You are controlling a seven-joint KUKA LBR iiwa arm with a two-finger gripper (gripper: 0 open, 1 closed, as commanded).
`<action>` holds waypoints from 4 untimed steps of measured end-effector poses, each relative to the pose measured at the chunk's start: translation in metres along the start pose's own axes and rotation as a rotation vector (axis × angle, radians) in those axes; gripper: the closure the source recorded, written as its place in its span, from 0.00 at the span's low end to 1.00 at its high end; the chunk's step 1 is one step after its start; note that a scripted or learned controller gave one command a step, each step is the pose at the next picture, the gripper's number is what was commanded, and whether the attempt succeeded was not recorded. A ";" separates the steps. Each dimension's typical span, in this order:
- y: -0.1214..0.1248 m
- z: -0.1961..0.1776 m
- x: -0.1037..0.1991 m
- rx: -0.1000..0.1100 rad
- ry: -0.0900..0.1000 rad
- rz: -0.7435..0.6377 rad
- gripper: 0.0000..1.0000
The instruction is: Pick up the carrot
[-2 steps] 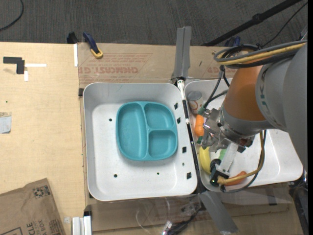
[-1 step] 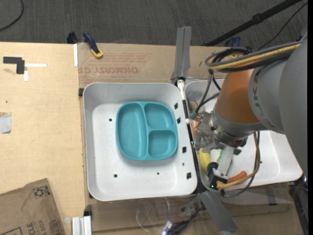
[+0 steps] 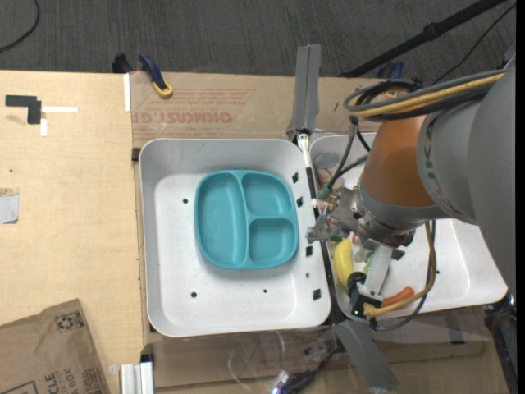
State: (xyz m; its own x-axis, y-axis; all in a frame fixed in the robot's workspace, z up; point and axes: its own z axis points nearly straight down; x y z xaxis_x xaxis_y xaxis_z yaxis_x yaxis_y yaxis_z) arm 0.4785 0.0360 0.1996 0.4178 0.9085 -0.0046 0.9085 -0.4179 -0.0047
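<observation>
While the grey arm's wrist hides its gripper (image 3: pixel 359 249) above the right shallow white bin (image 3: pixel 486 279), whether it is spread or closed cannot be told. The slender orange carrot (image 3: pixel 399 296) lies by that bin's near edge (a yellow lump (image 3: pixel 342 261) sits just left), so a grab could catch the lump instead.

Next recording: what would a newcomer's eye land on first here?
The teal three-compartment plate lying in the middle of the left bin stands out first. Next is the grey arm with its orange band, looming over the right bin, with a small orange carrot lying near that bin's front edge.
</observation>
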 end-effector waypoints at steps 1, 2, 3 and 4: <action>0.001 -0.008 -0.001 0.002 -0.003 0.000 1.00; -0.006 -0.060 0.025 -0.003 0.001 0.128 1.00; 0.021 -0.014 0.091 -0.001 -0.001 0.019 1.00; -0.011 0.060 0.071 0.001 0.000 0.181 1.00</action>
State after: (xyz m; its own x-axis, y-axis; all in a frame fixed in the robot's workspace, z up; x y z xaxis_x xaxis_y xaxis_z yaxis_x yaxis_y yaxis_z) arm 0.4980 0.1045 0.1390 0.5742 0.8187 -0.0058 0.8187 -0.5742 -0.0042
